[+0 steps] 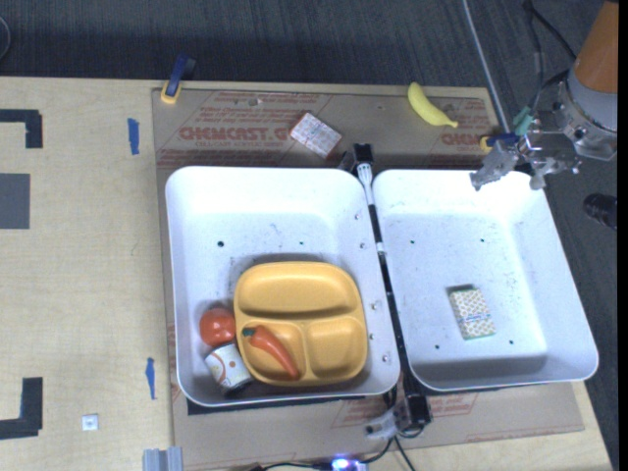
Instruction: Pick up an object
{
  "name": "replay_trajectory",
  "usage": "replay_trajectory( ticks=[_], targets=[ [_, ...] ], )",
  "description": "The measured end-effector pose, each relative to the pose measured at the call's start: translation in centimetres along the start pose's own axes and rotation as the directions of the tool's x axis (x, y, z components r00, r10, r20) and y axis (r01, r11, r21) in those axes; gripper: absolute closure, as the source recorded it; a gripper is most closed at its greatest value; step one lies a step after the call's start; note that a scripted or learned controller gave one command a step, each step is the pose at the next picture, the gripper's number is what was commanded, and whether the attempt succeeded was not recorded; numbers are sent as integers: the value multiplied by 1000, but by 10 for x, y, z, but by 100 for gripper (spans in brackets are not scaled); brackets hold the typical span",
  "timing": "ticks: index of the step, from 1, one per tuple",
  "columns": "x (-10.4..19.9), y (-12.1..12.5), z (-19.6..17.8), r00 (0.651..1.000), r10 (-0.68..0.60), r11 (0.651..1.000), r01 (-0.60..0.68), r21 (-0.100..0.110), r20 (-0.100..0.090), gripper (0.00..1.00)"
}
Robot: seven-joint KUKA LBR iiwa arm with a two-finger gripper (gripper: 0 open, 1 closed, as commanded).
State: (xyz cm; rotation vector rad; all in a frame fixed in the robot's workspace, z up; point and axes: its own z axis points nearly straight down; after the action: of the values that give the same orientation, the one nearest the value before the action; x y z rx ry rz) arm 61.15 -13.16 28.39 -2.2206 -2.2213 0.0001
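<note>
The things on offer for picking lie in two white bins. In the right bin (pixel 549 263) a small patterned card-like packet (pixel 472 313) lies flat on the floor, a little toward five o'clock from the bin's middle, with bare white floor all round it. In the left bin (pixel 196 214) a yellow divided tray (pixel 299 320) fills the six o'clock half. An orange carrot-shaped toy (pixel 270 350) lies in the tray's lower left compartment, pointing toward five o'clock. At the tray's nine o'clock side a red-orange round thing (pixel 217 325) sits against its edge, and just below that, at about seven o'clock of the tray, a small white can with an orange mark (pixel 227 365) lies tilted in the bin's corner.

The hand (pixel 510 160) hangs over the twelve o'clock rim of the right bin, near its two o'clock corner, well apart from the packet. Nothing shows between its tips; whether it is open or closed I cannot tell. The arm's orange band (pixel 603 52) shows at the view's two o'clock edge.

On the counter (pixel 78 263) beyond the bins, at twelve o'clock, lie a yellow banana (pixel 430 106), a second small patterned packet (pixel 315 133), and a blue-and-yellow clamp (pixel 177 78).
</note>
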Motion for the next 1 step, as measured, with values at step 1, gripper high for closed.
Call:
replay_trajectory(
  ticks=[1],
  targets=[
    [15,-34,138,1000,1,1000,-1,0,0,0]
  ],
)
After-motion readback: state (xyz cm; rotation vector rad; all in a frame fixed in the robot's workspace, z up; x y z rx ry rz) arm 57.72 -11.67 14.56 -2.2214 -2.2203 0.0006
